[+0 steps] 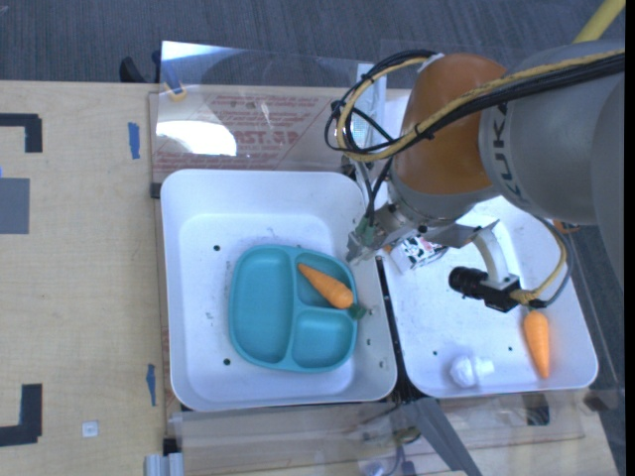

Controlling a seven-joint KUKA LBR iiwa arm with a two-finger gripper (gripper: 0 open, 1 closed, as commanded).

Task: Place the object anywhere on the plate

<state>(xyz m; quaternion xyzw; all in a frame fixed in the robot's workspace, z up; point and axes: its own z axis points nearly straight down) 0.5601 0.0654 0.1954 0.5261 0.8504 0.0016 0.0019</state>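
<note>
A teal divided plate (268, 315) lies in the left bin (198, 266). An orange carrot (325, 286) rests on the plate's upper right compartment, its green end hanging over the plate's right rim. My gripper (361, 244) hangs just above and to the right of the carrot, over the wall between the two bins. Nothing shows in it and it stands apart from the carrot.
The right bin (437, 335) holds a second orange carrot (537, 340) near its right wall, a small white object (464, 370) at the front, and a small white printed item (422, 253) under the wrist. A clear plastic sheet (248, 122) lies behind the left bin.
</note>
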